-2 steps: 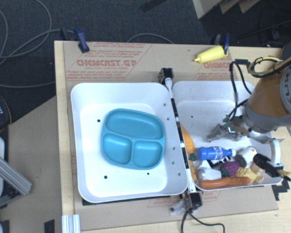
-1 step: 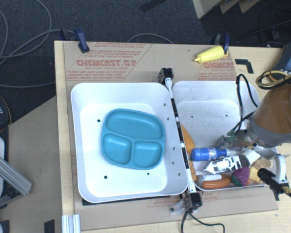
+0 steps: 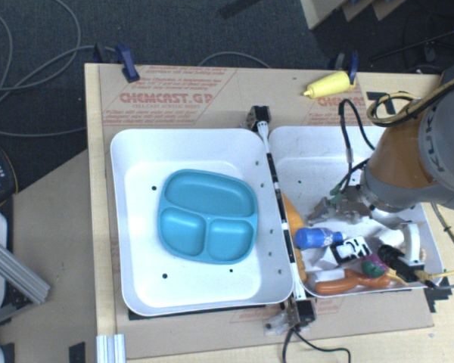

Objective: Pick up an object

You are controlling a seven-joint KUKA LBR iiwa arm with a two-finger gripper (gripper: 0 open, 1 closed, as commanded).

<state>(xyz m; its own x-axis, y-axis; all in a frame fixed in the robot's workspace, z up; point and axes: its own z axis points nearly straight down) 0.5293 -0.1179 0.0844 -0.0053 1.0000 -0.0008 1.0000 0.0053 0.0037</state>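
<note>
The right bin (image 3: 310, 146) holds a heap of small items along its near side. Among them are a blue bottle (image 3: 315, 238), a black and white piece (image 3: 349, 249), a purple and green toy (image 3: 374, 265) and an orange sausage-shaped toy (image 3: 346, 283). A thin orange piece (image 3: 291, 212) leans by the bin's left wall. My gripper (image 3: 327, 209) hangs low over this heap, just above and behind the blue bottle, with the grey and orange wrist (image 3: 401, 169) to its right. No object shows between its tips.
The left bin (image 3: 136, 165) carries a blue divided plate (image 3: 206, 215). A yellow object (image 3: 329, 85) lies on the bench behind the right bin. Black cables (image 3: 348, 127) loop over the right bin's far side. Blue clamps (image 3: 126, 63) hold the board.
</note>
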